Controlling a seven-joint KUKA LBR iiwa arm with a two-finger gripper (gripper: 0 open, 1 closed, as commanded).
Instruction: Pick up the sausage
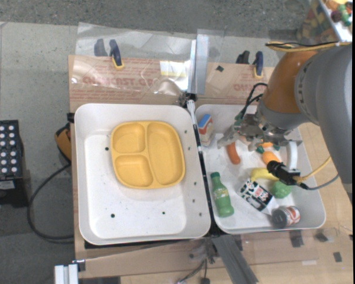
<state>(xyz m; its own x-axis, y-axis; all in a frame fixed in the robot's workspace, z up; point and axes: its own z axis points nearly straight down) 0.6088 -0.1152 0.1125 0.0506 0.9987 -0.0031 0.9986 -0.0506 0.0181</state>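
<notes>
White bins: two side by side on the table (pixel 142 250); left bin (pixel 94 212) holds a yellow plate (pixel 148 154).
Right bin (pixel 310 209): sausage (pixel 232 154) just below the end effector (pixel 248 136); grip state unclear.
Floor (pixel 29 46): grey, beyond.

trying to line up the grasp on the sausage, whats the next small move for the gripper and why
Probably a short drop straight down, after a slight shift toward the left bin. The gripper hangs over the right white bin, and the small orange-red sausage lies on the bin floor just below and left of it, apart from the green plastic bottle and the yellow banana. Nothing crowds it, so a direct descent looks workable.
</notes>
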